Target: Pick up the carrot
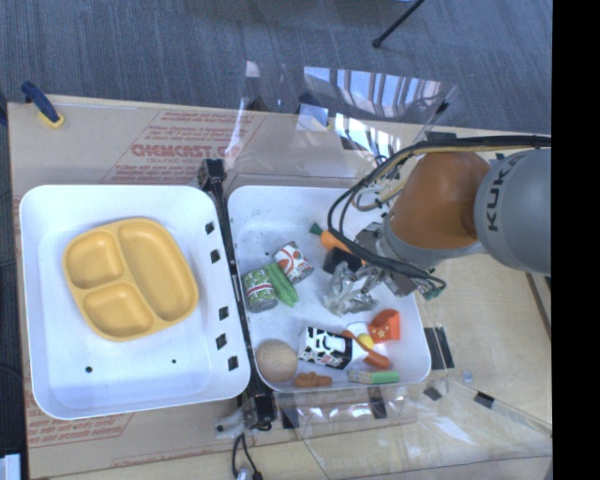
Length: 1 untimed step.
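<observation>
The tool [352,289] hangs low in the right bin [246,211] beside the carrot [330,238], its grip state impossible to tell.

Beyond my bench [487,309] of pale wood, the far floor [187,42] is dark blue-grey carpet crossed by a thin black rod [398,21] at the far right, while clear plastic sheeting [375,98] catches bright glare and brown protective paper [169,150] with red print covers the left.
</observation>
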Each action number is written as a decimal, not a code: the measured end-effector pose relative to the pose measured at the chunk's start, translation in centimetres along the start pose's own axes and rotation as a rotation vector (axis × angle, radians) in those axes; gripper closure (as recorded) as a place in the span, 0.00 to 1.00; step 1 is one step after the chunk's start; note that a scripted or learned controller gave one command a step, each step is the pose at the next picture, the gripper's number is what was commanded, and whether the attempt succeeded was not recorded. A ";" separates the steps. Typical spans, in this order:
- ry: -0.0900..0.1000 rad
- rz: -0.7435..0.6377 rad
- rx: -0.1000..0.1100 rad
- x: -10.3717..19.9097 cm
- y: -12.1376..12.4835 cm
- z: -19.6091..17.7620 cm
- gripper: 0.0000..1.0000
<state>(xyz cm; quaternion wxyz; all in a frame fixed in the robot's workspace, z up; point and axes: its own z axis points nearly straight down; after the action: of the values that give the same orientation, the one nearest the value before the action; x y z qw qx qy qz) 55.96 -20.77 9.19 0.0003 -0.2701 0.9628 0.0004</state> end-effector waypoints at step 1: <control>-0.010 0.030 0.009 -3.6 4.7 -10.4 1.00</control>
<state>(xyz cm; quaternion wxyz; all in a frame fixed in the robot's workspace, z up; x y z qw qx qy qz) 56.56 -14.92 19.59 0.0063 -0.2558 0.9667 -0.0027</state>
